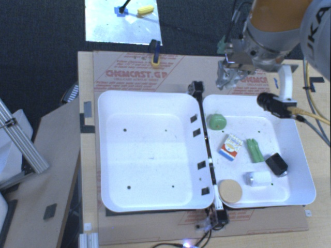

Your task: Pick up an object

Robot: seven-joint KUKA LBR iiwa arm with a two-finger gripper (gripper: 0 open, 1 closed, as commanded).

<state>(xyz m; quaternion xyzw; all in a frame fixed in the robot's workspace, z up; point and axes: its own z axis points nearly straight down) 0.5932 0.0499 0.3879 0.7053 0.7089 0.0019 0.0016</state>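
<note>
My gripper [227,79] hangs above the far left corner of the right bin [297,138], its fingers pointing down with nothing between them. Inside that bin lie a green round object [216,121], a small orange, white and blue box [230,146], a green ridged piece [254,150], a black block [276,164], a white and grey piece [257,178] and a tan disc [230,191] at the near left corner. The gripper is well above and behind the green round object.
The left bin [150,149] sits beside the right one, with a black divider strip [204,138] between them. A metal sheet [123,13] with a yellow item lies beyond the bench. A black camera mount [274,105] sticks out over the right bin's far edge.
</note>
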